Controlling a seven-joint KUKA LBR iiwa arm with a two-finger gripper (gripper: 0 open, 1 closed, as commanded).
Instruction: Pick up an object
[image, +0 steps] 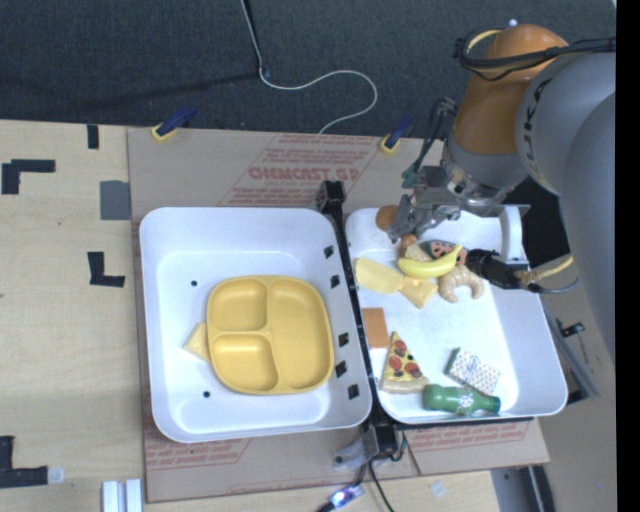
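My gripper (417, 228) hangs low over the far left part of the right bin (520, 330), its dark fingers right above a pile of toy food. In that pile lie a yellow banana (428, 265), a pale yellow cheese wedge (378, 277) and a tan piece (460, 288). Nearer the front of the same bin are a pizza slice (401, 364), a green bottle (459, 400), a patterned white packet (474, 372) and an orange-brown cracker (375, 327). Nothing shows between the fingers.
The left bin (170, 300) holds a yellow divided plate (268, 333) with a pale yellow wedge (195, 343) poking from under its left edge. A black clip (331, 195) sits on the divider between the bins. The grey arm (560, 110) fills the upper right.
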